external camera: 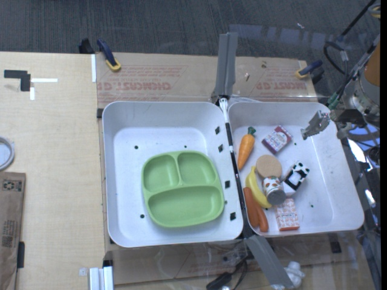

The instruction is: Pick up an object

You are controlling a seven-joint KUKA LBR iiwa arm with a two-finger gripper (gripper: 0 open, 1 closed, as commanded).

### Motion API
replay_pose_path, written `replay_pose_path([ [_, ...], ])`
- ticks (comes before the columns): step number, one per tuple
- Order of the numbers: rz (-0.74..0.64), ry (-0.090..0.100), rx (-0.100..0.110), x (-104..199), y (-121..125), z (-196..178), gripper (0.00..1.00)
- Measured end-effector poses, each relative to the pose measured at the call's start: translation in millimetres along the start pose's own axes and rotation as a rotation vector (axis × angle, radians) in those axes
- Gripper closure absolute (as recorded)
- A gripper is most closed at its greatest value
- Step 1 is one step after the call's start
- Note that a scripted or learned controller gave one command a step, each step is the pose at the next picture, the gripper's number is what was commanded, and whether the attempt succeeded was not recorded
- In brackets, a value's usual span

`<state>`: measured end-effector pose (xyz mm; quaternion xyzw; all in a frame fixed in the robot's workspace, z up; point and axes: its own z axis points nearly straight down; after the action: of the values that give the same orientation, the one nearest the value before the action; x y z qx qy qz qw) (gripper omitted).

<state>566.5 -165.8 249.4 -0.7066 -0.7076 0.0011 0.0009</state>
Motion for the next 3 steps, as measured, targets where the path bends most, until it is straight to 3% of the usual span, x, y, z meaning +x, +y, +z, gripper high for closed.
replay_pose_path([
  [1,-0.036,0.000,0.000,49.9,54.5,129.1,0.00],
  [2,-0.041,0.000,-0.001,55.5,30.1,158.4,0.00],
  [3,-0.010,-0.001,-0.003,-7.5,47.4,157.6,0.00],
])
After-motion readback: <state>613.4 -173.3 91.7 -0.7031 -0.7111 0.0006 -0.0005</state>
